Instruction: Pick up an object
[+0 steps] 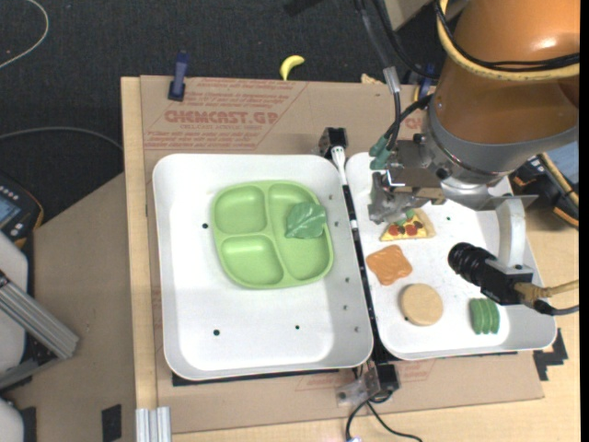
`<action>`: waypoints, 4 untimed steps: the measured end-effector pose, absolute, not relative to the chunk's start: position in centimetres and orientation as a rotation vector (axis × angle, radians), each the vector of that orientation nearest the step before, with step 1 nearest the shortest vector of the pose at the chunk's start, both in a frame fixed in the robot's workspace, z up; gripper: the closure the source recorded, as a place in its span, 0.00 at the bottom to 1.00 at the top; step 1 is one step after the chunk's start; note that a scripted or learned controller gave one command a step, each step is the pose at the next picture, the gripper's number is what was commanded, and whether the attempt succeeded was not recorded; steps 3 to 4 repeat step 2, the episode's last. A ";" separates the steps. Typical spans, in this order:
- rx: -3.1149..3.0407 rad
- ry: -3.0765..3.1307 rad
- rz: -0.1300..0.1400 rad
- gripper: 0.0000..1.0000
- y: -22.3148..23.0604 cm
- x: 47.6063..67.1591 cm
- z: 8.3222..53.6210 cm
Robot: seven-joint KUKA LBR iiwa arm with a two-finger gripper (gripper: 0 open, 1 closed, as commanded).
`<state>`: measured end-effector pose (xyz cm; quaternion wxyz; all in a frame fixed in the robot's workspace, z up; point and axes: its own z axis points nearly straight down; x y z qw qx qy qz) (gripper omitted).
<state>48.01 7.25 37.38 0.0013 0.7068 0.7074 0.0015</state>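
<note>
The gripper point(391, 212) hangs at the 11 o'clock corner of the right bin point(456, 337), over the pizza slice point(411, 228); its grip state cannot be told. An orange piece point(389, 263) lies at the slice's 7 o'clock, near a tan cookie point(422, 304) and a green piece point(484, 315). The bin's wall runs just at 9 o'clock. The left bin point(248, 325) holds a green plate point(241, 212) with a leaf point(306, 219).

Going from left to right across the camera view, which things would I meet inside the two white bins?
green tray → green leaf → orange piece → round biscuit → green piece. The pizza slice is omitted: its place is unclear.
</note>
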 end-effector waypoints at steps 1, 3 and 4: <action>2.217 2.219 0.008 1.00 7.3 48.1 38.4; 2.216 2.218 0.010 1.00 7.3 48.1 39.4; 2.216 2.218 0.010 1.00 7.3 48.1 39.4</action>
